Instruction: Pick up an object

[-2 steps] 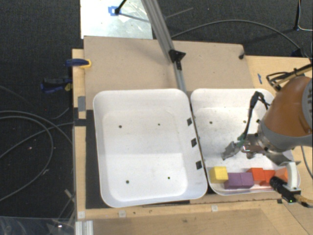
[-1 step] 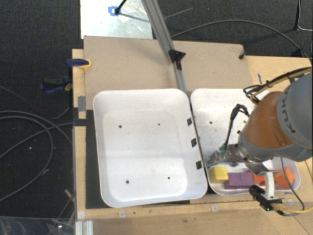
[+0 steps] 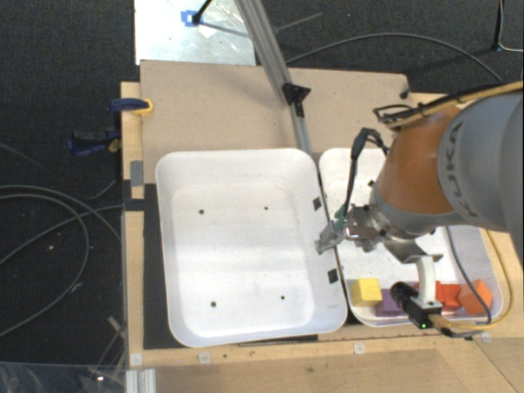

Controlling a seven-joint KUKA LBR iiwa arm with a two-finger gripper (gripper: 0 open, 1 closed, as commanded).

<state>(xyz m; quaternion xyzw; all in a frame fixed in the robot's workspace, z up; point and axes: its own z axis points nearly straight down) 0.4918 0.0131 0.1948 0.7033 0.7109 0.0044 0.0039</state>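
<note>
the claw (image 3: 350, 228) is recorded over the right bin (image 3: 337, 170), open or closed not determinable; the yellow block (image 3: 366, 290) at that bin's front is judged the clearest target, to be centred over squarely and descended upon, the adjoining purple piece (image 3: 385, 303) being avoided.

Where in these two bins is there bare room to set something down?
The left bin is bare floor from wall to wall. The right bin is crowded: a yellow block, purple piece and orange blocks line its near edge, with the arm overhead. Its far left corner shows a little bare floor.
</note>
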